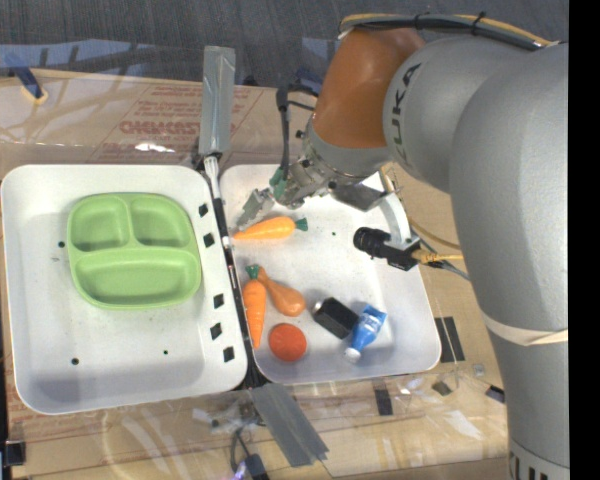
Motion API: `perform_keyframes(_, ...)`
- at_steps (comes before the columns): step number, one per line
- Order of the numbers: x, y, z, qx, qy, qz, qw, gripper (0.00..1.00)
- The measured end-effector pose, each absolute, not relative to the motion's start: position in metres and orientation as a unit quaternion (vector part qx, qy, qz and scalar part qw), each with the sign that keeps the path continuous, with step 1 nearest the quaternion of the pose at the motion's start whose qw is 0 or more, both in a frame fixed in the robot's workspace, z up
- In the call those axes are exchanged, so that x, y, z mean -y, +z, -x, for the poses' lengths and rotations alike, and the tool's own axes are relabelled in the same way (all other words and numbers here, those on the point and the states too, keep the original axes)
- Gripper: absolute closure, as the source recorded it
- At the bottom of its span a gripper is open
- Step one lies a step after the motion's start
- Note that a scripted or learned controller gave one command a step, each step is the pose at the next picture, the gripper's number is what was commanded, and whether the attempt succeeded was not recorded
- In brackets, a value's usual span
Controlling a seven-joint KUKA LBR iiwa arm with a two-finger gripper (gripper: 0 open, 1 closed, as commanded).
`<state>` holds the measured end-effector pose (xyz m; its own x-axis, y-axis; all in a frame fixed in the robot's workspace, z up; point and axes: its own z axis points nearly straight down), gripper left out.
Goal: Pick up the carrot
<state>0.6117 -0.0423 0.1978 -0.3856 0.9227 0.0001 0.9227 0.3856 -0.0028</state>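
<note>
Carrot (264, 231) lies near the back of the right bin (420, 313), by the divider; second carrot (254, 309) sits nearer the front; gripper (263, 204) hovers just above the first; I cannot tell how wide its jaws stand; green plate (133, 246) in left bin (30, 268).

Two white bins (30, 368) sit side by side. One green divided plate (135, 248) lies in the left bin. The right bin carries two carrots (265, 231), one drumstick (283, 296), one tomato (288, 341) and one black-and-blue bottle (352, 324).
</note>
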Motion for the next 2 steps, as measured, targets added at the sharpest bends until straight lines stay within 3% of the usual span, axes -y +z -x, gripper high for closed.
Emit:
perform_keyframes(1, 0.0, 0.19, -0.576, 0.814, 0.0019, 0.581, 0.002, 0.0)
perform_keyframes(2, 0.059, 0.191, -0.573, 0.794, 0.0017, 0.608, 0.001, 0.0)
